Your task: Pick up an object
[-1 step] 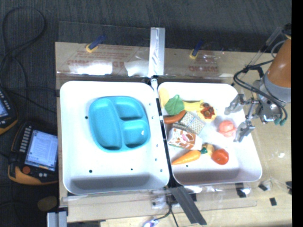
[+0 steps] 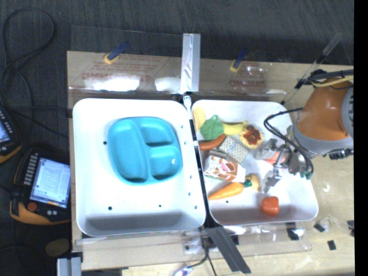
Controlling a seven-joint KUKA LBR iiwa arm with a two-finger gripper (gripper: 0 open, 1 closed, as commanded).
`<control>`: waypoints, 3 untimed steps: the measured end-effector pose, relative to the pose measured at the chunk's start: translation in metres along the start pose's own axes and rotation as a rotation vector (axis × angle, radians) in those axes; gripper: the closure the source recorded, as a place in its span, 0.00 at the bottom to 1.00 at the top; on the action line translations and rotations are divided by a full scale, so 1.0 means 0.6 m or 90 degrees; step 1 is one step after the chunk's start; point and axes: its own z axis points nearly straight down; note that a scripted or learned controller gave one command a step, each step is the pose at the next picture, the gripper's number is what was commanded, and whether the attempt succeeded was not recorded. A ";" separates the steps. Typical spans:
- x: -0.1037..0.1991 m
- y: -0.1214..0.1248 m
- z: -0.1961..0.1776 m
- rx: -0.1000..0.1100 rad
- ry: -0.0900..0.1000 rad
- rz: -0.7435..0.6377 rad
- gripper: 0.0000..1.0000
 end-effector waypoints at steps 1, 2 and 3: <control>-0.114 0.062 0.003 0.000 0.002 0.206 0.00; -0.145 0.161 0.004 0.009 0.014 0.360 0.00; -0.105 0.191 0.001 0.003 0.004 0.588 0.00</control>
